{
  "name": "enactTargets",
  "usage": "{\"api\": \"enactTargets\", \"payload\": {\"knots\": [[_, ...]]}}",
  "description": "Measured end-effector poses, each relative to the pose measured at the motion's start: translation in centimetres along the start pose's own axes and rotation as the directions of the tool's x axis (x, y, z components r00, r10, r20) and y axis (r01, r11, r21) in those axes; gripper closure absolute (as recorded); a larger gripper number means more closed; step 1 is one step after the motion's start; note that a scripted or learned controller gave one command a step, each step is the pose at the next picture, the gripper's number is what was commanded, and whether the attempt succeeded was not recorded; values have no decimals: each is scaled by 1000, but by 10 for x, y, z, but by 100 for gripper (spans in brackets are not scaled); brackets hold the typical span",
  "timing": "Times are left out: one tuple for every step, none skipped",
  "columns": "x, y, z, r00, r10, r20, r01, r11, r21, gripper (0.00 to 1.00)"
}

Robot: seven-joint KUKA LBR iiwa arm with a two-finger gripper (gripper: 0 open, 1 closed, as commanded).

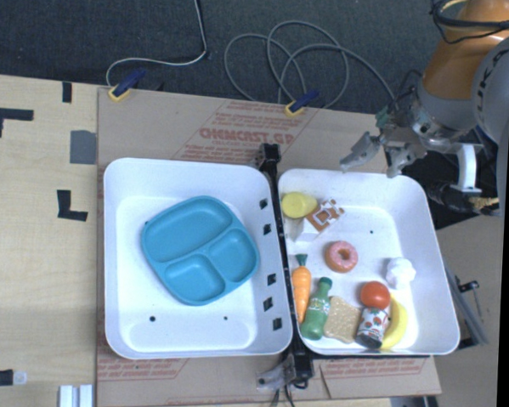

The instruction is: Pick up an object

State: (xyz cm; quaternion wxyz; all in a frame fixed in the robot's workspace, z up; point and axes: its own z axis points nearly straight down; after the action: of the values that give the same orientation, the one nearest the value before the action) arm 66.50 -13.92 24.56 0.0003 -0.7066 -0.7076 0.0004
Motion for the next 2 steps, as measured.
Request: {"api": "enactTargets", "payload": {"knots": [[9, -49, 128, 1000, 0, 0, 0, 1000, -4, 0], [10, -59, 137, 1000, 0, -1, 0, 1000, -29, 0]]}}
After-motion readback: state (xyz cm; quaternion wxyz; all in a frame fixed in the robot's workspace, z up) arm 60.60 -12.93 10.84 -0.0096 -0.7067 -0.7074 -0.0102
